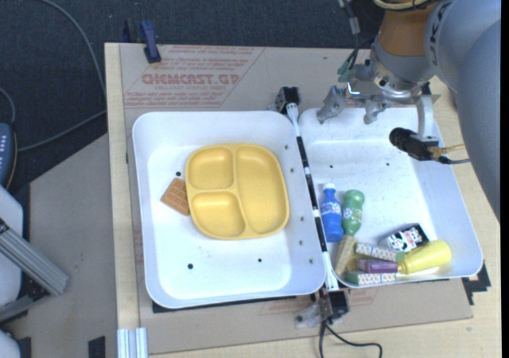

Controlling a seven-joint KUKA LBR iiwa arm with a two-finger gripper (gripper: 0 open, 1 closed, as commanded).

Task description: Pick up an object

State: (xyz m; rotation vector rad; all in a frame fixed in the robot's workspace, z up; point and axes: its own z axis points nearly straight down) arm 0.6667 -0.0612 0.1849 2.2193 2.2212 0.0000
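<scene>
1. Yellow plastic is filling the middle of the left bin (151,189): a 3-compartment tray (237,189) is lying flat there, with a brown cracker-like piece (176,196) tucked against its left edge and partly under it.
2. Taking the divider between the 2 bins (306,181) as the landmark, the loose objects are crowding just right of it, at the near end of the right bin (445,181). They are probably piling there because that corner is acting as a catch.
3. Touching the divider, a blue bottle (331,212) is lying lengthwise, and a green bottle (352,210) is lying right beside it.
4. Farther right of the divider, a yellow bottle (425,257), a black-and-white carton (406,237) and some slim packets (374,259) are overlapping in a heap.
5. The gripper (351,110) is hanging over the far end of the right bin, right of the divider and well apart from the heap. Its jaws are looking spread, with nothing between them.
6. My judgement: no object is picked yet, and the isolated blue and green bottles are offering easier grasps than the tangled heap.
</scene>
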